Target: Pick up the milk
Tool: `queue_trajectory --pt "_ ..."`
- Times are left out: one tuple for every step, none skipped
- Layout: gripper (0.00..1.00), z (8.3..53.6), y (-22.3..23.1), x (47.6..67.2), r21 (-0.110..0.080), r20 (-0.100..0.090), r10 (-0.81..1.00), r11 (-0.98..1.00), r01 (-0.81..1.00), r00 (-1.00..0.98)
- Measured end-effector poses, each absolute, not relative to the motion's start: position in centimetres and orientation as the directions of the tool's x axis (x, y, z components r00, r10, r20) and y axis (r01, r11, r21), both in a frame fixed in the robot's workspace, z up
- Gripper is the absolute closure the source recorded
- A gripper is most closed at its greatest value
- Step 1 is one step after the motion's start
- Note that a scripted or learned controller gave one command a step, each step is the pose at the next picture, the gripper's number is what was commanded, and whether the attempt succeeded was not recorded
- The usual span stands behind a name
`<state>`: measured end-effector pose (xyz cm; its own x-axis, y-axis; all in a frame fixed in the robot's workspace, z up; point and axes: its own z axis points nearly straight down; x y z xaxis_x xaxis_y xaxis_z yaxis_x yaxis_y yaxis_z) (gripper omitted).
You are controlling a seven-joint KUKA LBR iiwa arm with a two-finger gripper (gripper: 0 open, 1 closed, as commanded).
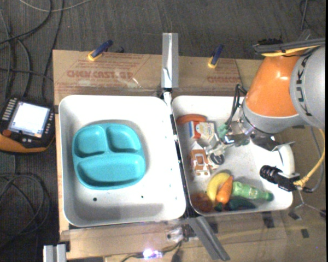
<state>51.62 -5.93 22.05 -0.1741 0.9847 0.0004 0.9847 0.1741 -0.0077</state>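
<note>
The milk [199,127], a small carton with an orange-red end, lies on its side at the upper left of the right bin [287,200], near the divider. The claw [216,153] hangs just below it, over a small box [199,162]; whether it is wide or narrow I cannot tell. Nothing sits visibly in it. Risk: closing here could catch the box instead, or nudge the carton against the wall. A banana [217,183], carrot [225,191] and green bottle [251,192] crowd the bottom. The left bin [65,146] holds 1 teal plate [109,155].
</note>
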Motion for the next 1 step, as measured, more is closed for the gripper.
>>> queue_trajectory --pt "0.00 22.06 -5.94 51.61 -0.008 0.000 0.985 0.174 0.985 -0.174"
